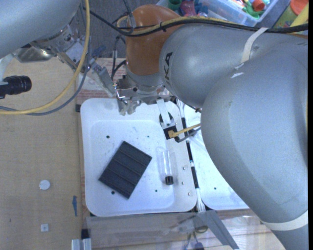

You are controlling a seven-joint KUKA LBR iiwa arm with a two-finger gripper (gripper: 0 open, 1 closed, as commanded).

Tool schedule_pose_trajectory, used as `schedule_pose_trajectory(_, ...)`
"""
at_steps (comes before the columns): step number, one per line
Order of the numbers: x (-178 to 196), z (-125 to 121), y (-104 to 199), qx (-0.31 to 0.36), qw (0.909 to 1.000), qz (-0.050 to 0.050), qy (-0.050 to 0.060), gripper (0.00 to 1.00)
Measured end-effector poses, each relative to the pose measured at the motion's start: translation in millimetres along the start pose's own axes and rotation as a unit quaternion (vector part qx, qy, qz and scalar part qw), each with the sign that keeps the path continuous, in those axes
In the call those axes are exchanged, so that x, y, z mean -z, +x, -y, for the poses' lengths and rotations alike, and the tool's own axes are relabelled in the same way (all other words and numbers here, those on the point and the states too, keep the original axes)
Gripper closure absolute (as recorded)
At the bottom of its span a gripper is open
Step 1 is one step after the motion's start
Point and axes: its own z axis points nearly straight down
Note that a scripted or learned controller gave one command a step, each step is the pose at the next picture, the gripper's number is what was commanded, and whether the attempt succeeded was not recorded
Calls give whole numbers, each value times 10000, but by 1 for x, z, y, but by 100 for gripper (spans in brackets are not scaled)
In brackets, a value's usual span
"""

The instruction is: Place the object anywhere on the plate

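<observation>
1 black ribbed block [125,169], 1 clear tube [167,166] in left bin [93,146]; gripper [128,105] state unclear.

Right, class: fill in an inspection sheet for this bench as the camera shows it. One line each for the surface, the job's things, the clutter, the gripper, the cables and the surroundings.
Surface: left white bin on a wooden bench; the right bin is mostly behind the arm.
Job's things: dark ribbed plate lying flat and at an angle in the left bin; clear tube with a black cap lying beside it, apart from it.
Clutter: small white disc on the bench.
Gripper: gripper over the left bin's far edge, nothing seen between its fingers.
Cables: yellow cable looping across the bench; black cable over the orange band.
Surroundings: colourful toys at the top.
</observation>
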Motion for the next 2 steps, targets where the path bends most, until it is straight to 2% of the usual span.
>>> schedule_pose_trajectory(1, 66, 59, 14, 608, 9982, 1, 10, 100)
schedule_pose_trajectory(2, 25, -4, 7, 701, 9975, 1, 22, 100)
